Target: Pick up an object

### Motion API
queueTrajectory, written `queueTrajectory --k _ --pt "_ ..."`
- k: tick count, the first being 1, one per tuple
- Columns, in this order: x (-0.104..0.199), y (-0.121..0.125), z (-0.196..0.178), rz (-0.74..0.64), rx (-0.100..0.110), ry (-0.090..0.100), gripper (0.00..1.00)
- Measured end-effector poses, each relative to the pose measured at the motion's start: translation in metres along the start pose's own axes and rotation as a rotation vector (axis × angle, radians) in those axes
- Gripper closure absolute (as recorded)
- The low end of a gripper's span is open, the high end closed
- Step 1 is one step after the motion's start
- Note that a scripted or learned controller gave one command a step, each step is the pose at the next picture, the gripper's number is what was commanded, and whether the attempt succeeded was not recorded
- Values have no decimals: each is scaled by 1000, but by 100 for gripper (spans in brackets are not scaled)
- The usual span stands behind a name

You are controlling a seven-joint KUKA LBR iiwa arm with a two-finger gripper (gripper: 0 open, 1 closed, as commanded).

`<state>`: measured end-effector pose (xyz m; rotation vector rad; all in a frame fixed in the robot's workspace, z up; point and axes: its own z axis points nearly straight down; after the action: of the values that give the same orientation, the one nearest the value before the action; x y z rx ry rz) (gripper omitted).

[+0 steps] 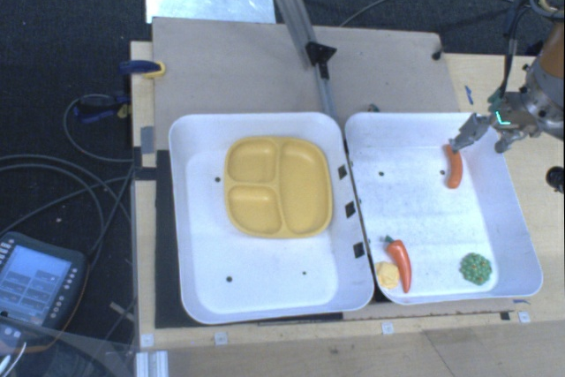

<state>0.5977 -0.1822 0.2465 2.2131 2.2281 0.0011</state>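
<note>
Your gripper (472,134) hangs at the far right corner of the right bin (508,190), just above the top end of the sausage (453,167). Whether it is open or closed, you cannot tell from this angle, and nothing shows in its hold. Treat it as empty.

The sausage is your nearest target. It lies almost upright in the picture, near the bin's right wall, well apart from everything else. That isolation helps you, so use it.

Centre over the middle of the sausage, not its tip. At present you sit off its upper end, and a close there would likely pinch the end and squirt it away. Turn the wrist so the closing line runs across the sausage's short width. Mind the bin wall beside it: keep the outer side of the gripper inside the rim as you go down.

Descend straight, close gently, then lift a little and check that the sausage rises with you before you travel.

Leave the carrot (400,261), the yellow piece (387,275) touching it, and the green ball (476,268) alone; they sit along the bin's near edge, farther from you. The carrot pair would be a crowded grasp. The yellow tray (278,187) in the left bin (199,216) is no easy pick either.
</note>
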Motion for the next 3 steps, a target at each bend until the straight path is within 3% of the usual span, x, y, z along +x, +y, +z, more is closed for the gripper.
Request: queueTrajectory --k 3 --pt "-12 12 157 4 5 1 0"
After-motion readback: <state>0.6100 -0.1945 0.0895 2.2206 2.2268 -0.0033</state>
